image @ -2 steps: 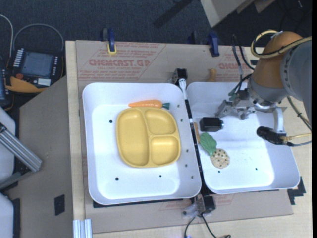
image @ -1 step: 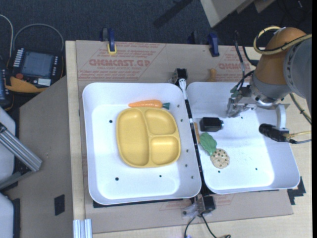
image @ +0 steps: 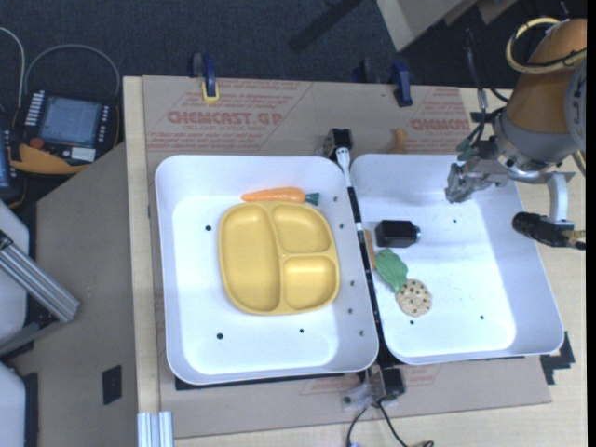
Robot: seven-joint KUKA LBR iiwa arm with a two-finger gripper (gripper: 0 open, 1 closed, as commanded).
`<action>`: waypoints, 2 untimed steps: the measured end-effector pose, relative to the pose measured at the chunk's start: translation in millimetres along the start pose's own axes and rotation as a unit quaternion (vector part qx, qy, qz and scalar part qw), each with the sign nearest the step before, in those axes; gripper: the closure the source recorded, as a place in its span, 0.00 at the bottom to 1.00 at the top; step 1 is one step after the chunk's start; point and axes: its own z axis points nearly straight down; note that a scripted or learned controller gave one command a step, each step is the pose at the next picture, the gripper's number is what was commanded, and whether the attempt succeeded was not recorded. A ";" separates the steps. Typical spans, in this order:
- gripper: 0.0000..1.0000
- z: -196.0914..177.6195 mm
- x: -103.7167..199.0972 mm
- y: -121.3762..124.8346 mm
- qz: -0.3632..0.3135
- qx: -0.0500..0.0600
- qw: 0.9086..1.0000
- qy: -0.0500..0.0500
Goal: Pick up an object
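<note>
Right bin (image: 521, 333), near its left wall: cookie (image: 413, 297), green leaf toy (image: 391, 267), then black block (image: 396, 234). All loose, easy picks.
Left bin (image: 186, 343): yellow plate (image: 277, 255) in middle, carrot (image: 275, 195) behind it.
Pincer (image: 458, 190) hangs over right bin's far side, nothing in it; how wide open, cannot tell.
Worktop (image: 149, 250) brown board, blue clamps (image: 209, 74) at far edge. Dark floor behind.
</note>
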 end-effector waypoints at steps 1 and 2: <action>1.00 -64.1 -1.1 6.5 -0.001 0.000 1.000 0.000; 1.00 -92.3 -1.3 7.9 -0.001 0.001 1.000 0.001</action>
